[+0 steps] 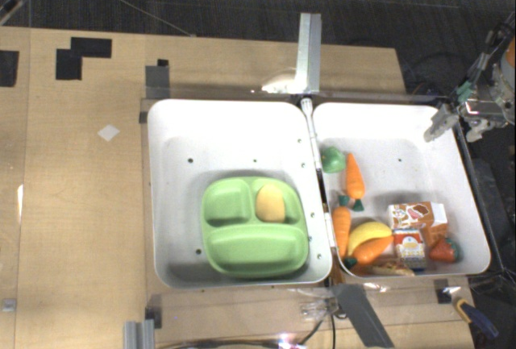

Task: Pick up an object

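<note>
i see the grey two-finger gripper [442, 126] over the right white bin's [403, 138] far corner, can't tell its grip; the orange plastic carrot [354, 175] lies well apart

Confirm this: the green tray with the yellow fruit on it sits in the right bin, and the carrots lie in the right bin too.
Not quite. The camera view shows the green tray, with the yellow fruit on it, in the left bin. The carrots do lie in the right bin.
</note>
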Controlling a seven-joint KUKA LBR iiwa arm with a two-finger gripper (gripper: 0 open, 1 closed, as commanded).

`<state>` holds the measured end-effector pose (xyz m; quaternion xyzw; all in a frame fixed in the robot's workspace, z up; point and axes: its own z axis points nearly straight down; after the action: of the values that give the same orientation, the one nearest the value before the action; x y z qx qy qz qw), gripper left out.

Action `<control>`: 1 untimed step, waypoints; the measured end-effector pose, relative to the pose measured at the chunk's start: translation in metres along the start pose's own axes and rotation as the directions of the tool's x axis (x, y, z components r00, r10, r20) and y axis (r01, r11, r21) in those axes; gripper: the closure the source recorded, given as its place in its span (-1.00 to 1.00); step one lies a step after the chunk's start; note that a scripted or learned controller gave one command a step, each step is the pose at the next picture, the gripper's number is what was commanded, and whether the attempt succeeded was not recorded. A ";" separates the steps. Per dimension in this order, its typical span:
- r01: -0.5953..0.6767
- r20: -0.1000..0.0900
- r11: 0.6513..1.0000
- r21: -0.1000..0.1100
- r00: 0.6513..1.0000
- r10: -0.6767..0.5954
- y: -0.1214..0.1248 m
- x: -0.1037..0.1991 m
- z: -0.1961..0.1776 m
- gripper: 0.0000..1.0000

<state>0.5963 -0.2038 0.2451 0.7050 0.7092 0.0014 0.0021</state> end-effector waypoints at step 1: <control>-0.114 0.000 0.993 0.001 0.993 0.114 0.004 0.042 0.145 -1.00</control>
<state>0.6005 -0.1614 0.1000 0.7444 0.6677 0.0015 0.0016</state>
